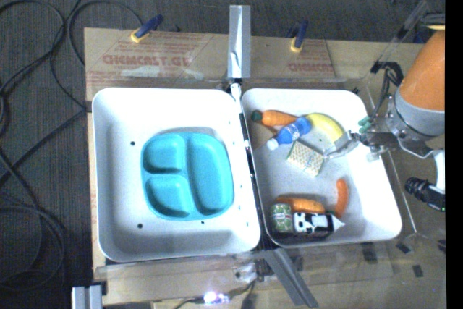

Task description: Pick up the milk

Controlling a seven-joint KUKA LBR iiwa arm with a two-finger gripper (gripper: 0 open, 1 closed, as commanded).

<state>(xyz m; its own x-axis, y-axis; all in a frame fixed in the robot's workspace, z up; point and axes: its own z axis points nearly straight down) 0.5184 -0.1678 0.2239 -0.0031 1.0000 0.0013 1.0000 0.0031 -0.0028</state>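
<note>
A blue divided tray (pixel 189 174) is seated centrally in the left bin (pixel 108 155), apart from the clutter. In the right bin (pixel 376 221), the milk (pixel 312 225), a black-and-white carton, is found lying on its side against the near wall, wedged beside a green can (pixel 281 218) and under a carrot (pixel 302 205). The end effector (pixel 346 144) is held low over the bin's right part, well short of the milk; whether it is open cannot be told.
</note>
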